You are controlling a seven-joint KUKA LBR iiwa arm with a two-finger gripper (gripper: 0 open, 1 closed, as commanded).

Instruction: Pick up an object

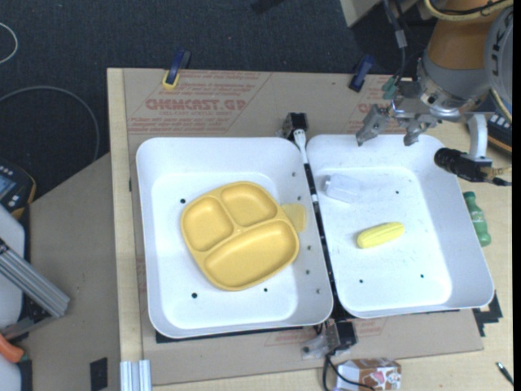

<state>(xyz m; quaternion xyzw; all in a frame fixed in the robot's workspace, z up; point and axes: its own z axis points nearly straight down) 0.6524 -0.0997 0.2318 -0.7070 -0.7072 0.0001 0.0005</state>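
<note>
Camera view gives us the gripper (389, 129) hovering over the far rim of the right bin (456, 243), fingers spread and pinching nothing. We see a yellow object (379, 235) lying mid-bin, a yellow divided plate (238, 235) in the left bin (163, 218).

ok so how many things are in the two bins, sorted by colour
yellow: 2, the divided plate in the left bin and the small oblong piece in the right bin
clear or whitish: 1, a faint see-through item near the right bin's upper left
total: 3
The gripper hangs above the right bin's far edge with nothing between its fingers.
</note>
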